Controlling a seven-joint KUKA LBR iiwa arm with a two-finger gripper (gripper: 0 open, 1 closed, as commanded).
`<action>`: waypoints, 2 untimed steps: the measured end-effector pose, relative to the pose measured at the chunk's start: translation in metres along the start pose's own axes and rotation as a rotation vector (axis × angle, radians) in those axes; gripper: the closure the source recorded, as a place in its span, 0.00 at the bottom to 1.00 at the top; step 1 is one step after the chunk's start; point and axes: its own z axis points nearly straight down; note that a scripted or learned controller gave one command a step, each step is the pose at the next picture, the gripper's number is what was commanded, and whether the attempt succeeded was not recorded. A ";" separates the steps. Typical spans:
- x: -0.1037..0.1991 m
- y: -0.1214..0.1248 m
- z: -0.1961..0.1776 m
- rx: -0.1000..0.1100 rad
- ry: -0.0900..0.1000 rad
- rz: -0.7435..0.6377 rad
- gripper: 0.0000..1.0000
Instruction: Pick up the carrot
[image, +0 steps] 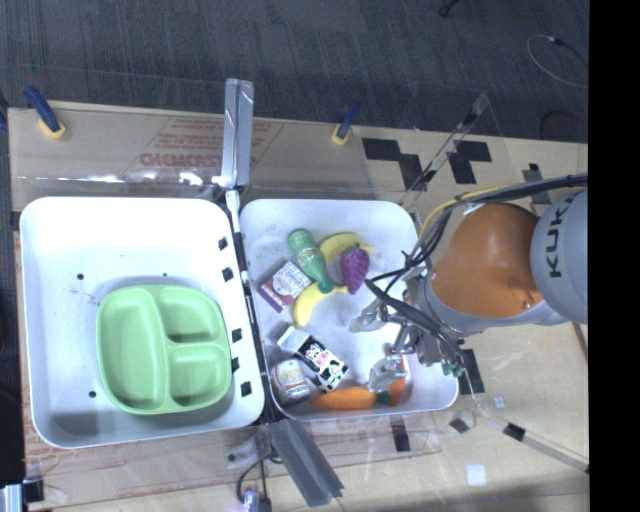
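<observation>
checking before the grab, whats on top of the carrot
The gripper sits over the carrot at its right end, covering that tip. The rest lies bare along the bin's near wall.

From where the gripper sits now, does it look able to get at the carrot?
Probably yes. The gripper hangs right over the carrot's right end, with nothing lying on top of it. The right bin's near wall runs close alongside, which may crowd the approach.

carrot (345, 399): smooth plastic | divided plate (165, 348): matt green plastic | bench (520, 400): pale wood
</observation>
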 end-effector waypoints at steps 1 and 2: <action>-0.004 -0.007 0.007 0.001 -0.015 -0.383 0.00; -0.003 -0.007 -0.001 0.002 -0.008 -0.386 1.00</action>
